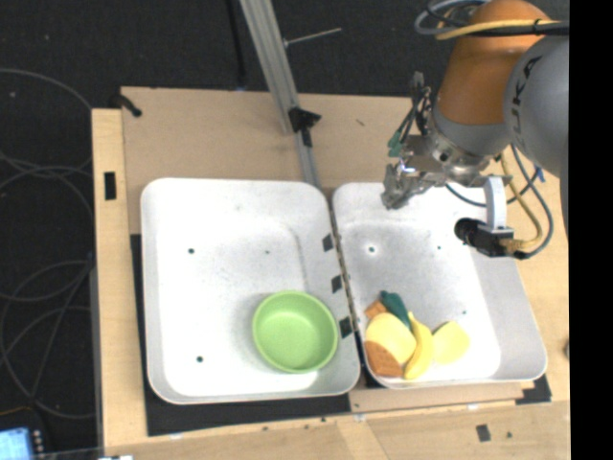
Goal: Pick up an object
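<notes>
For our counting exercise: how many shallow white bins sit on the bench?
2. The left bin holds a green bowl; the right bin, touching it at the middle, holds a pile of toy food at its near edge.

My two white bins (239, 218) look like smooth matt plastic, the green bowl (295, 330) smooth plastic, my table (192, 127) matt board.

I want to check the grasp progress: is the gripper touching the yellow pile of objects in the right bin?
Apart. In the camera view the gripper is at the right bin's far end, while the yellow pile lies at the near end, with bare bin floor between.
</notes>
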### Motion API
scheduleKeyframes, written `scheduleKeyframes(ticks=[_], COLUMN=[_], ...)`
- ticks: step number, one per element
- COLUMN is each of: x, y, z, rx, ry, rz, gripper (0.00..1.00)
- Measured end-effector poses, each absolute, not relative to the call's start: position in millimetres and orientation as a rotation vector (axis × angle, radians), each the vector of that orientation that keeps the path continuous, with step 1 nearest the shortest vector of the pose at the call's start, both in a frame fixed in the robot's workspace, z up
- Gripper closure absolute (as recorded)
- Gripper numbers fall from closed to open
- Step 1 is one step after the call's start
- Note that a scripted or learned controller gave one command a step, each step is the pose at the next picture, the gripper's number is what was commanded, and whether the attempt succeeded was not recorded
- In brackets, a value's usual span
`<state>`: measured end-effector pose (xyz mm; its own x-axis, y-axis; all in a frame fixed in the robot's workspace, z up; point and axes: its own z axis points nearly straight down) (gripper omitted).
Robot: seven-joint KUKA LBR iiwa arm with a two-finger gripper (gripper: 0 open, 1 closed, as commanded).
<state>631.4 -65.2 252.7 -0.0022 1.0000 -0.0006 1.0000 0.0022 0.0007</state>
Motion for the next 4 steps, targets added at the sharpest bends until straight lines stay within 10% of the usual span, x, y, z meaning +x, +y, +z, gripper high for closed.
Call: scheduleKeyframes(ticks=[3, 4], x=[599.8, 600.0], y=[81.6, 78.1], z=[246.8, 246.1], rx=[2.212, 2.219], ry=[2.232, 2.226], rz=[0.005, 0.003], gripper=[1.00, 0.00])
